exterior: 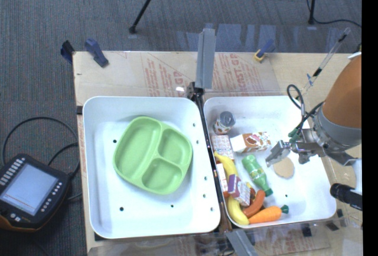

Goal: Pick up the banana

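- Banana [227, 173] lies at the right bin's [307, 204] nine o'clock edge, partly under a packet [231, 183], untouched.
- Pincer [282, 153] hovers at three o'clock of it, apparently spread, pinching nothing: approach step, I judge.
- Next: swing toward nine o'clock, descend.
- Left bin [94, 130] holds a green plate [153, 155]; the right holds a bottle [256, 173], carrots [266, 214], can [224, 122].

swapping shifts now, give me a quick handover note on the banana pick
Gripper: over the right bin, by a tan disc, nothing seen between its fingers; open or shut is unclear.
Banana: lies along the right bin's left wall, partly under small packets, left of the green bottle; carrots at its lower end.
Left bin: holds the green plate.
Done: no pick yet.
Left: move left to the banana, grasp, lift.
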